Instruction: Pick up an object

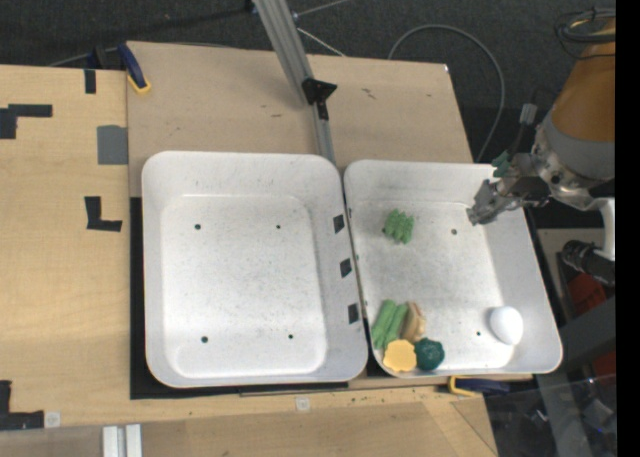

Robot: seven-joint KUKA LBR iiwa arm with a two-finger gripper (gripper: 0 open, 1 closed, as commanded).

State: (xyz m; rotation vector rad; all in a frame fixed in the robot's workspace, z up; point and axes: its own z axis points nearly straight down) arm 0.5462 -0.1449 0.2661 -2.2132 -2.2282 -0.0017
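Note:
My gripper [484, 207] hangs over the upper right part of the right bin [440, 177], its dark fingers pointing down and left, with nothing visible between them. A green ridged block [399, 227] lies to its left in the bin's upper middle. Along the bin's front edge sit a long green piece [385, 323], a tan piece [413, 321], a yellow round piece [400, 356] and a dark teal piece [429, 353]. A white egg-shaped object [505, 325] rests at the front right corner.
The left bin [240, 265] lies beside the right one, joined by black clips [345, 267]. A slanted metal rail [285, 30] runs in from the top. A blue and yellow clamp [135, 70] sits at the bench's back left.

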